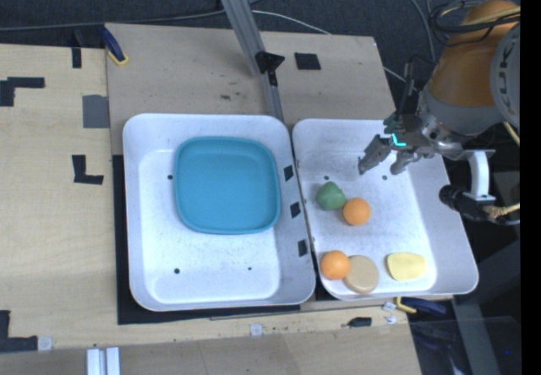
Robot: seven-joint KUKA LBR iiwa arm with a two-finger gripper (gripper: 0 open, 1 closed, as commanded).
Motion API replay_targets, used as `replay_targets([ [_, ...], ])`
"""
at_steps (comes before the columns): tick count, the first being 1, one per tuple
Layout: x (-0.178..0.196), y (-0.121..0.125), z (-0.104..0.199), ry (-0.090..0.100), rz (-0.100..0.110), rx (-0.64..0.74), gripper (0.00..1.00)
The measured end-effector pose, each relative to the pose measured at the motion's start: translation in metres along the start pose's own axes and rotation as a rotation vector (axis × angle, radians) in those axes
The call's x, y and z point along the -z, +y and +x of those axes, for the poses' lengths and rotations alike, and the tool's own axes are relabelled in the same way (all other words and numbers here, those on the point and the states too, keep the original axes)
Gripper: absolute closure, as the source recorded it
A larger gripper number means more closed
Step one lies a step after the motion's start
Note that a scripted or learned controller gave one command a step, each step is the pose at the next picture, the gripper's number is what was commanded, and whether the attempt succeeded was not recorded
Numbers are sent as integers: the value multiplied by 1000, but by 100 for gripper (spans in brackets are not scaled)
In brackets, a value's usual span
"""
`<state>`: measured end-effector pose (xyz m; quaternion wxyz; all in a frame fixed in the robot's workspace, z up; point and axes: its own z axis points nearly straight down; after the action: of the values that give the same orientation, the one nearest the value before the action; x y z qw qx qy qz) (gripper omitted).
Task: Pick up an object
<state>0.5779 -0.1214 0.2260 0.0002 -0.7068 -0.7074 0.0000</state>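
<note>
The gripper point(385, 164) hangs over the upper part of the right bin point(439, 221), its two dark fingers spread apart with nothing between them, so it is released and carries no object. Judging from that, the pick is not yet made: the approach looks under way, and the descent, the closing and the lift are all left. The nearest candidates lie just below and left of the fingers: a green lump point(330, 195) and, touching or almost touching it on its lower right, an orange ball point(357, 212). Either would likely serve as the task's thing, though which is meant cannot be told. Further down, along the bin's near edge, sit a second orange ball point(336, 264), a tan disc point(363, 274) pressed against it, and a yellow piece point(407, 265) a little apart to the right. The left bin point(144, 196) holds one blue plate point(226, 184), lying flat in its upper half.
</note>
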Motion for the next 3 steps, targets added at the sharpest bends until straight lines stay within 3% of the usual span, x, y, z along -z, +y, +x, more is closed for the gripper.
replay_targets([
  [1, 0, 0, 0, 0, 0, 0, 0],
  [3, -99, -7, -7, 0, 5, -1, 0],
])
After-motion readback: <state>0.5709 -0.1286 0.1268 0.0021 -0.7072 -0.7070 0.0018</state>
